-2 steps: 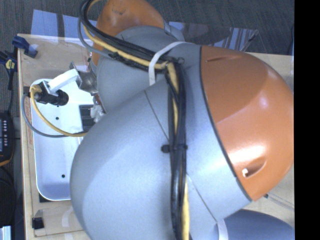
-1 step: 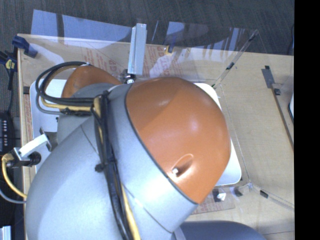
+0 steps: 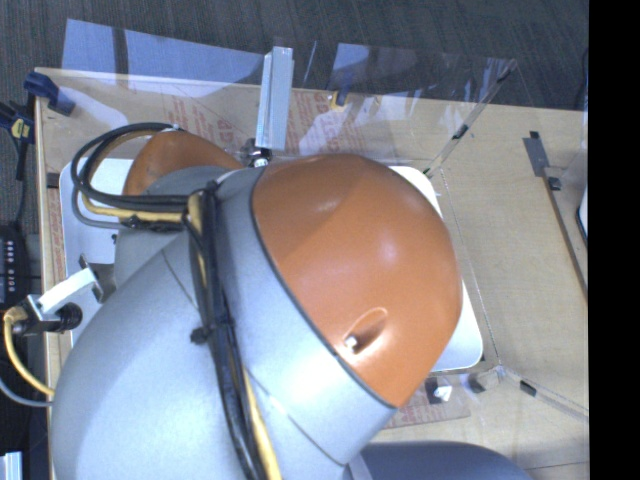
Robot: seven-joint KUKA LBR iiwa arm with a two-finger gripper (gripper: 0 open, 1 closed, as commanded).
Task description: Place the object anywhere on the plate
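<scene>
Black cable loop [image 3: 120, 163] at 10 o'clock. Grey arm [image 3: 150, 368] with orange band [image 3: 350, 268] covers frame centre, hiding most of white bin [image 3: 465, 343]. Desk [image 3: 530, 268] bare at 3 o'clock. Tool state: cannot tell. Object, plate: location cannot tell.

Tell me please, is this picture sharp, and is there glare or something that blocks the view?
Camera view: the arm sits very close to the lens and covers most of the white bins; its orange band carries a soft sheen, no harsh glare; the clear panels at the top reflect bluish light; the bench looks reasonably sharp.
</scene>
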